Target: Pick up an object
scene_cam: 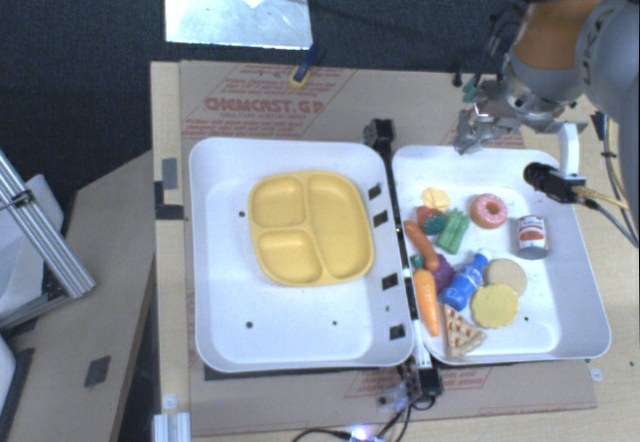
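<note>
Above the right white bin's far edge hangs the end effector, grip state unclear; the small rigid tin can looks light, best pinched across its sides.

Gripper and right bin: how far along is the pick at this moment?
Nothing looks done: the toys, among them the pink donut, small can and carrot, all lie in the right bin. In hand: the gripper hangs over that bin's far edge, nothing visibly held. Left: descend, close on an item, lift. The yellow tray sits in the left bin.
</note>
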Robot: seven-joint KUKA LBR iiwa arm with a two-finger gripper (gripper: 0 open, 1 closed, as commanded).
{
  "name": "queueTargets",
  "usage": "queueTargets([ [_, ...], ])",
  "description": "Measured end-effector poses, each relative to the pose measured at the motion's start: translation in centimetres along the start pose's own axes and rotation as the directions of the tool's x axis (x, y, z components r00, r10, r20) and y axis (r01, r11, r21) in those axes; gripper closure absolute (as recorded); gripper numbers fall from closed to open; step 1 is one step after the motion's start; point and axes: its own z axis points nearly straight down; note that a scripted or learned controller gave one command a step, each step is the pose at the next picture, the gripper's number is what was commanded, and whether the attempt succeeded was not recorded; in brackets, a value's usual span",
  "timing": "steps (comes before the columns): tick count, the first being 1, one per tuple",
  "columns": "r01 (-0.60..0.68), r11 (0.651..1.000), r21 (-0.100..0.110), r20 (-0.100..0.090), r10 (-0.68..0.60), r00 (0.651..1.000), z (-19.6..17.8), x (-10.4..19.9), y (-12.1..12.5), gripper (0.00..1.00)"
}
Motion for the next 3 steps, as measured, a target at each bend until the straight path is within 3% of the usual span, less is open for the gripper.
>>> queueTargets([
  [1,0.002,1.0,0.009,-0.002,-0.002,1.0,0.4,4.3,-3.7,1.0],
  [3,0.001,1.0,0.011,-0.002,-0.001,1.0,-0.8,9.8,-11.3,1.0],
])
